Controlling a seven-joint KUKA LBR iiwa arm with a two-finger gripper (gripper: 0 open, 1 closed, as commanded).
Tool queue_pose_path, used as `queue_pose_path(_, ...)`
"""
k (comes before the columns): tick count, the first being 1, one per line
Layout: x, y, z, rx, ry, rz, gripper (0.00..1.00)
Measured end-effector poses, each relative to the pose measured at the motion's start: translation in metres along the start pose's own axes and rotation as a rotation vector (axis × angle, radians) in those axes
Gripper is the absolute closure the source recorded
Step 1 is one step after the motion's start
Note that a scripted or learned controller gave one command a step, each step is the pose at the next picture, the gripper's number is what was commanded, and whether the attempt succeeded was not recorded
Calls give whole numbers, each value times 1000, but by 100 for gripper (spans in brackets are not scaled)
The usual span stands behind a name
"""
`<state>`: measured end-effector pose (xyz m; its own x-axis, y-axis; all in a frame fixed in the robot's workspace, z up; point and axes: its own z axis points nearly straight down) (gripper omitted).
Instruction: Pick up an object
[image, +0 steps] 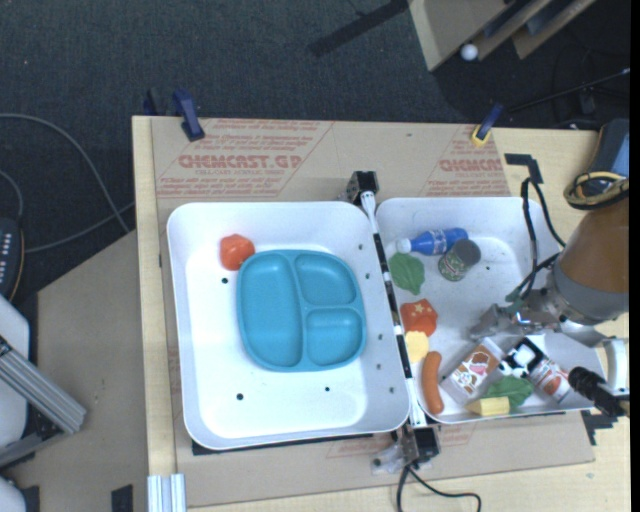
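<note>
Nearest me in the right bin (500, 215) I see a yellow block (490, 406), a green toy (512, 388), a sausage (432, 382) and a small carton (474, 370), packed close. The gripper (515, 322) hangs just above them; I can't tell its state. Farther back: red pepper (419, 316), can (459, 260), blue bottle (435, 241). In the left bin (200, 230), a blue tray (300, 308).

Blue tray (300, 310) and orange ball (236, 250) in a white bin (200, 390). Other bin's got a blue bottle (437, 241), green leaf (407, 271), orange-red sausage (432, 383).
</note>
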<state>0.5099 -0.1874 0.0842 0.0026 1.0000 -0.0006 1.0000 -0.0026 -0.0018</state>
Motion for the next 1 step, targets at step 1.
queue_pose_path(1,56,91,-1,-4,2,-6,0)
